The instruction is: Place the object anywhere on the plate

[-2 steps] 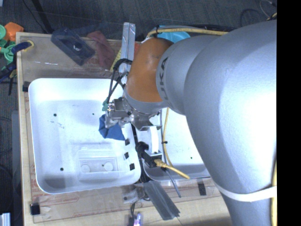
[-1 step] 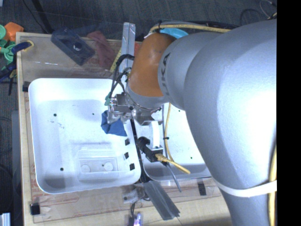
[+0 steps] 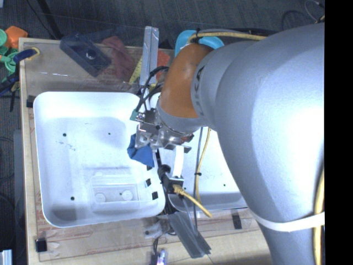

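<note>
My gripper [image 3: 148, 148] hangs over the right wall of the left bin [image 3: 49, 126], below the arm's orange band. A small blue object [image 3: 141, 154] sticks out from under it to the lower left, and the gripper is shut on it, holding it above the bin's rim. A clear, flat, rectangular plate [image 3: 113, 187] with round dimples lies on the left bin's floor near the front, a little below and left of the blue object. The arm's body hides most of the gripper's far side.
The big grey arm covers most of the right bin [image 3: 223, 199]. A yellow cable [image 3: 193, 204] runs by the bins' shared edge. A dark block [image 3: 87, 54] and coloured toys [image 3: 10, 51] lie behind and left of the bins. A metal bracket [image 3: 187, 237] sits at the front.
</note>
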Tool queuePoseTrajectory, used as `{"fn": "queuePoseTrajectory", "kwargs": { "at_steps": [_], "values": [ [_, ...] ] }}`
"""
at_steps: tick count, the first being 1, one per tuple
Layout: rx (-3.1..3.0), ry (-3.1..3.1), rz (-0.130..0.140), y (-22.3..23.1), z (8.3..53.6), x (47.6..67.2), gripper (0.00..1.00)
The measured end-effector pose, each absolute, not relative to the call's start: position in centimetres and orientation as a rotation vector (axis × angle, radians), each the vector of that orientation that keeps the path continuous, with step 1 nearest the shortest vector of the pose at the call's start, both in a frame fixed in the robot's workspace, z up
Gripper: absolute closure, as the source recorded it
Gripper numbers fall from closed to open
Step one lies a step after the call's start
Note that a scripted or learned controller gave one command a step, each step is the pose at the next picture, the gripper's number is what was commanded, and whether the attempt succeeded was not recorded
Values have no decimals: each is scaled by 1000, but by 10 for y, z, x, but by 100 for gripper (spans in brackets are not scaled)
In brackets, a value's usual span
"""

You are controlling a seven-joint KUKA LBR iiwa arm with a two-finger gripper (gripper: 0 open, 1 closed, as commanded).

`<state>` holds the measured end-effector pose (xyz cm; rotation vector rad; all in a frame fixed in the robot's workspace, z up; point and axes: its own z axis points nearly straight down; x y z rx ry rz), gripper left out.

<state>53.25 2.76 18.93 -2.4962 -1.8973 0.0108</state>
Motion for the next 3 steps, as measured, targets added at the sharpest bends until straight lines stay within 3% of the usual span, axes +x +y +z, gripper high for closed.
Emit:
{"fn": "queuePoseTrajectory", "kwargs": {
  "at_steps": [1, 2, 3],
  "values": [
    [-2553, -1822, 13, 87, 188, 588, 100],
    [-2566, -1805, 10, 109, 206, 529, 100],
    [-2474, -1929, 10, 56, 189, 568, 100]
  ]
}}
